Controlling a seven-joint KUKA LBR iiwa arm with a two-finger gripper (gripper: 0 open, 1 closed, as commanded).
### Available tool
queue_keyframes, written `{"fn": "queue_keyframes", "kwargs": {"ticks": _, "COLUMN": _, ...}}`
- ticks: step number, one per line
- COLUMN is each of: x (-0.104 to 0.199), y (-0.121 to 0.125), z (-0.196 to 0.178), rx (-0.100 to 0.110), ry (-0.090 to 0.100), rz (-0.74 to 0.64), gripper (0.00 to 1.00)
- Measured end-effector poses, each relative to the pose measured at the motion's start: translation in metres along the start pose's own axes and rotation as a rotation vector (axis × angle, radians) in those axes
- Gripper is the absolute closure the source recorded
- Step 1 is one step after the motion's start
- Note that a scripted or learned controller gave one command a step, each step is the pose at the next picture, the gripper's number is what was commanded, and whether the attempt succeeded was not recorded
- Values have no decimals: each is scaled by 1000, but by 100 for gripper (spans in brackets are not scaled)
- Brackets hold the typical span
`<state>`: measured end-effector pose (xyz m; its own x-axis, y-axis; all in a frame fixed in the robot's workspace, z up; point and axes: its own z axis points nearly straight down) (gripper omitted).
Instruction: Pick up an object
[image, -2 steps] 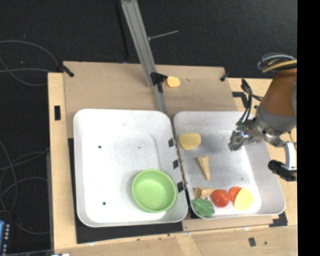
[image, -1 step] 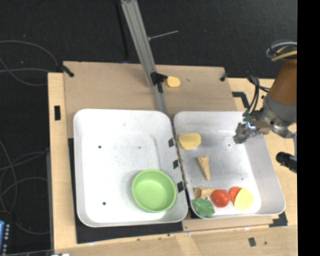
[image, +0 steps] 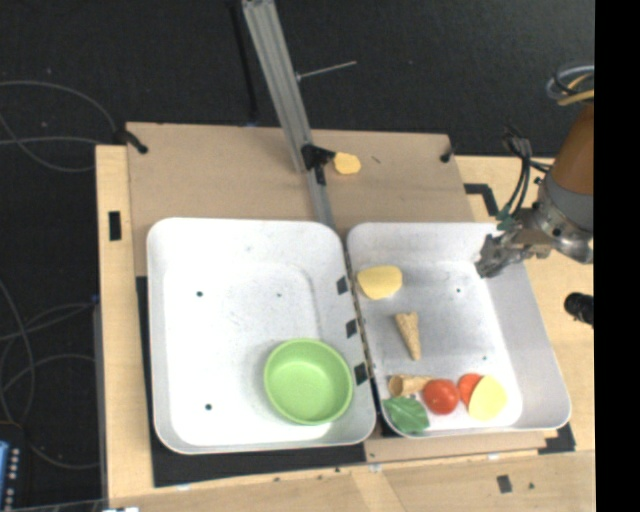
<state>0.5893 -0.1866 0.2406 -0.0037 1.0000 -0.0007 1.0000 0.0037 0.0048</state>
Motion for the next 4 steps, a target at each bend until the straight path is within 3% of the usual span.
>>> {"fn": "queue_keyframes", "kwargs": {"ticks": 3, "x": 142, "y": 16, "z": -10, "rx": 3, "ry": 2, "rz": -4, "gripper": 100}}
{"fn": "queue_keyframes", "kwargs": {"ticks": 4, "x": 192, "y": 16, "z": 4, "rx": 6, "ry": 1, "rz": -3, "gripper": 100}}
